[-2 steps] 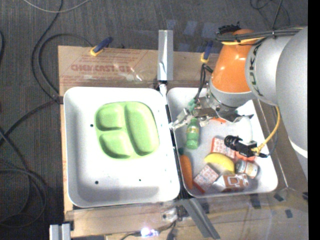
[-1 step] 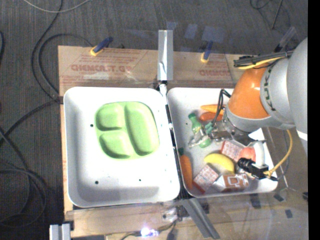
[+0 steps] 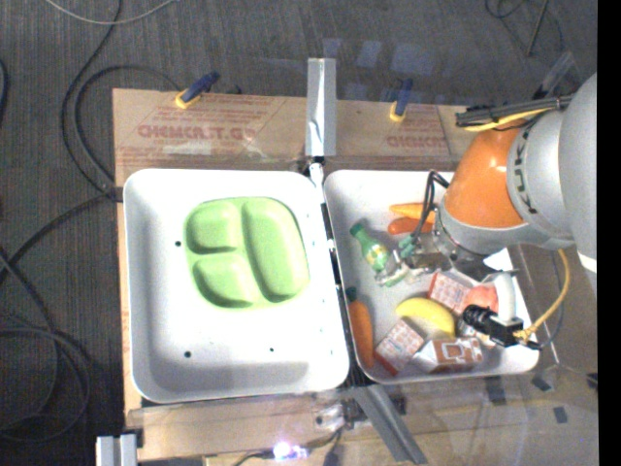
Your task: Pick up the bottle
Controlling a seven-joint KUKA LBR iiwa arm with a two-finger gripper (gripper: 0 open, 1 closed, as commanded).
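The claw (image 3: pixel 419 252) hangs low in the right bin (image 3: pixel 342 260), just beside the small clear bottle with a green cap (image 3: pixel 374 250); I cannot tell how it is set. To do well, it should centre over the bottle's body. That bin also crowds in a lemon (image 3: pixel 427 315), a carrot (image 3: pixel 362 330) and small cartons (image 3: pixel 400 343); the left bin (image 3: pixel 155 348) holds a green divided plate (image 3: pixel 246 251).
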